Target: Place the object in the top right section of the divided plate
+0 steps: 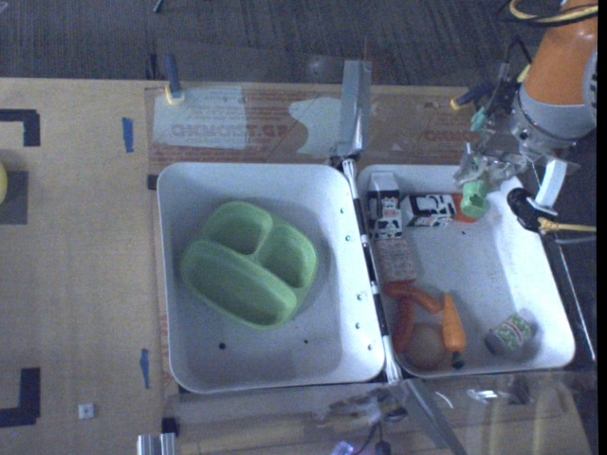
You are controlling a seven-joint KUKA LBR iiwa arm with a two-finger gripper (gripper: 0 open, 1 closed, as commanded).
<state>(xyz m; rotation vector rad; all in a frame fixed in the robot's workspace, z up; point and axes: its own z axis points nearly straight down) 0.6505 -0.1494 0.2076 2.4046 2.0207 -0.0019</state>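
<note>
Where the wrist ends at about two o'clock in the view, you will find the gripper (474, 176) hanging over the far edge of the right bin (531, 282), and whether it is open or closed cannot be told from this slant. Just below it sits a small green object with an orange base (472, 200), touching or nearly touching the tool; you cannot tell if it is actually gripped or merely lying under it. At nine o'clock from that object lies a black-and-white carton (432, 209) on its side, and beyond it, against the bin's near-left wall, a second small cow-print carton (384, 211). Follow the same bin toward six o'clock and you meet a flat pinkish packet (398, 259), then a red pepper-like piece (414, 299), an orange carrot (452, 322) and a brownish round thing (427, 347) crowded together near the lower left corner. At five o'clock of that bin rests a small green-labelled can (512, 333), on its side and well apart from the vegetables. Out from the wrist, the arm (561, 64) climbs toward one o'clock with its orange band. Across the divider, in the left bin (190, 349), the green divided plate (249, 263) lies tilted, its long section toward seven o'clock and its two smaller sections toward one o'clock, all bare.
</note>
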